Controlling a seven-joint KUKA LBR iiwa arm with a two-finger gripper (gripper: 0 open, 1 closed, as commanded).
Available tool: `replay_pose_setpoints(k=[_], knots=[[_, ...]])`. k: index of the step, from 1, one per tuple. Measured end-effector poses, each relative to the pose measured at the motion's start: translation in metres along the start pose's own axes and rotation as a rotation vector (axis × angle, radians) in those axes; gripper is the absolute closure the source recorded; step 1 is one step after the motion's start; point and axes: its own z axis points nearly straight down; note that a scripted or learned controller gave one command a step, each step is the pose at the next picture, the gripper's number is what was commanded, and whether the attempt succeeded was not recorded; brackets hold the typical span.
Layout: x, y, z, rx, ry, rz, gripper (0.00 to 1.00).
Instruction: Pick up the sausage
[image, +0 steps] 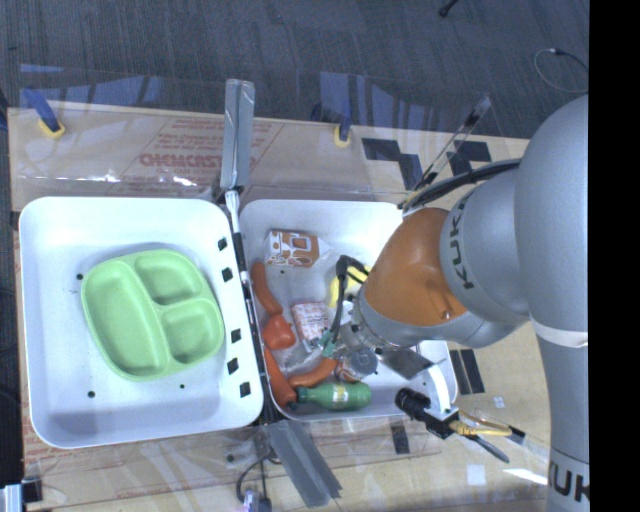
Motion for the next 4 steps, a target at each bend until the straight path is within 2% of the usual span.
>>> replay_pose_setpoints(k=[1, 2, 3, 4], knots=[[-0.003, 0.001, -0.011, -0.003, -0.007, -0.003, 1.00], [0.058, 0.020, -0.113, 0.009, 0.003, 0.489, 1.00], [0.124, 0.038, -0.178, 0.009, 0.002, 0.550, 1.00], [0.179, 0.062, -0.156, 0.016, 0.000, 0.746, 1.00]])
